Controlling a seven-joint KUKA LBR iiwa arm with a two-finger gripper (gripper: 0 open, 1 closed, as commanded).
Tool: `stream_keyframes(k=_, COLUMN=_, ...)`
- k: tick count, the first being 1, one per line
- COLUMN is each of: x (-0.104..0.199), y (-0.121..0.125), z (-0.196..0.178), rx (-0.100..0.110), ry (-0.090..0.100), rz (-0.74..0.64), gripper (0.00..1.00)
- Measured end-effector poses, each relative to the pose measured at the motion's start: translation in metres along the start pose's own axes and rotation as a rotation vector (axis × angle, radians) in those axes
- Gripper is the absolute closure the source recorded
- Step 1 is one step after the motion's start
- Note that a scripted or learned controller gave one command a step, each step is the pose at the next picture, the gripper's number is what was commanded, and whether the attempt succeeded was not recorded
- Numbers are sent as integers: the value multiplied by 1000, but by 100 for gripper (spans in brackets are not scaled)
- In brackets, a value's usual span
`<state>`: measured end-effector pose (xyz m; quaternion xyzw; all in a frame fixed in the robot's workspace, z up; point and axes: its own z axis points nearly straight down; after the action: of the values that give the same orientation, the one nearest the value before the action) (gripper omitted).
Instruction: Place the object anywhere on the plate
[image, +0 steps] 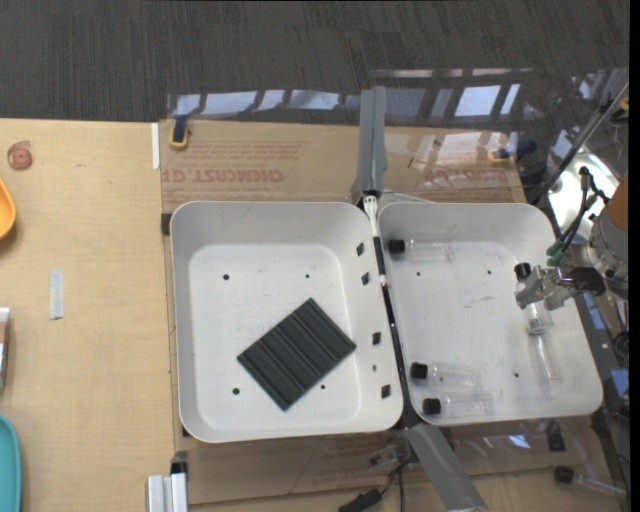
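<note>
**A:** Where is the pincer?

**B:** I see the pincer (535, 292) at the 3 o'clock side of the right bin (470, 212), close to the wall. I cannot tell if it is apart or together. It is too small and shiny from here.

**A:** And the thing we have to move?

**B:** I think it is the clear tube (541, 350). It sits just at 6 o'clock from the pincer, very close. Its long side runs from 12 to 6 o'clock, with the top end right under the pincer. I cannot see if they touch, so I won't say the tube is held.

**A:** Are there more tubes?

**B:** Yes. Another tube (445, 378) with a black cap lies at 7 o'clock in the same bin, well apart from the pincer. A small black cap (397, 245) sits at 10 o'clock.

**A:** Where is the plate?

**B:** The dark plate (297, 353) lies in the left bin (260, 210), turned at a slant. From the pincer it is out at about 8 o'clock, far off, past the wall between the bins.

**A:** So what matters next?

**B:** I think the tube must be gripped first. After that I would lift it over the middle wall and carry it toward 8 o'clock. The tube looks smooth, so I guess it could slip.
</note>
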<state>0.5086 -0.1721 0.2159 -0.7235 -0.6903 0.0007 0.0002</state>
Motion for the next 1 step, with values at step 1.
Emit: stream_keyframes(k=1, x=114, y=19, z=-137, rx=0, ry=-1, rz=-308, gripper=100)
